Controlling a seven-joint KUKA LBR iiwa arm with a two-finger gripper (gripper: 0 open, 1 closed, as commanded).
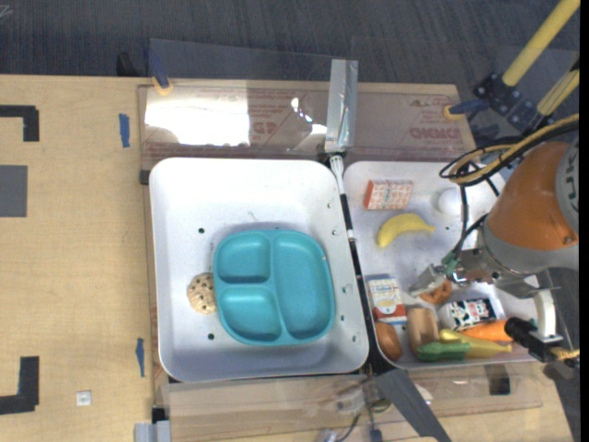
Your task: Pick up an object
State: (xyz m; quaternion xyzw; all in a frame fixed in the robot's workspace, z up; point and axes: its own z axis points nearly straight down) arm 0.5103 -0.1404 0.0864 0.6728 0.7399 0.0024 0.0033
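The right bin [419,178] holds several toy foods. An orange and white box [388,194] lies at the back, with a yellow banana [403,229] in front of it and a white ball [448,201] to its right. Along the front lie a small carton [385,299], a brown bun [421,325], a brown egg-shaped piece [388,341], a green pod [442,350], a carrot [488,332] and a black and white carton [469,313]. My gripper [438,280] is low in this bin, just above a small orange piece [441,294]. Whether it touches that piece is unclear.
In the left bin [175,201] a teal divided plate [273,285] lies with a cookie [202,293] against its left edge. A raised rim [348,247] separates the bins. Cables [479,164] hang near the arm at the right.
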